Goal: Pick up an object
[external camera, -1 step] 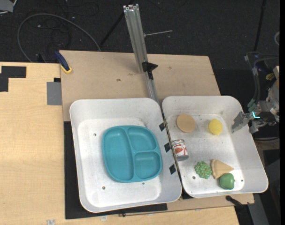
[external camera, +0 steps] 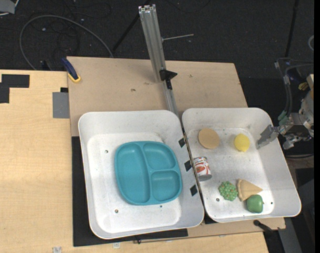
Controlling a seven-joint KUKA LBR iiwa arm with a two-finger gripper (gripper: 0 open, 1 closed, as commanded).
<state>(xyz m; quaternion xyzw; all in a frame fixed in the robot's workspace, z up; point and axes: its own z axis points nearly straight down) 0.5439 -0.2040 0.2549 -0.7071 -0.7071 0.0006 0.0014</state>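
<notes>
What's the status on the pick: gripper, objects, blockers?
Gripper at right bin's right rim, holding nothing. Nearest: yellow ball. Tan disc, can untouched. Path open.

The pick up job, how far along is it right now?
Done: nothing looks lifted yet; the yellow ball, tan disc, can and green pieces all lie in the right bin. In hand: the gripper sits at that bin's right edge, near the ball. Left: reaching, gripping and lifting one object.
</notes>
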